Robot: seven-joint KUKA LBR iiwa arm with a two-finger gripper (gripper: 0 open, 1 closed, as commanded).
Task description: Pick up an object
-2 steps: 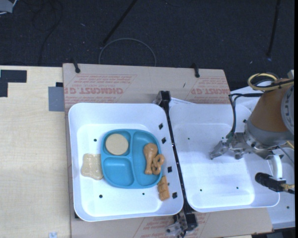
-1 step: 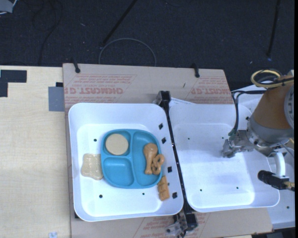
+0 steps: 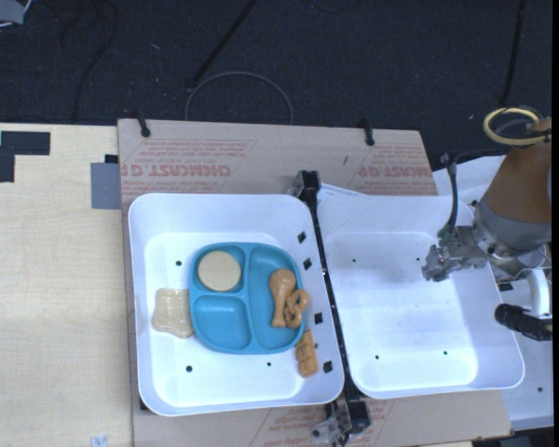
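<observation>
Claw (image 3: 435,264) above right bin (image 3: 503,371); tan pretzel (image 3: 286,298) on blue tray (image 3: 225,329).

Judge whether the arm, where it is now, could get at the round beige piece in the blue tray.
Probably yes: the round beige piece lies uncovered in the blue tray, nothing above it; the gripper must first cross from the right bin.
</observation>
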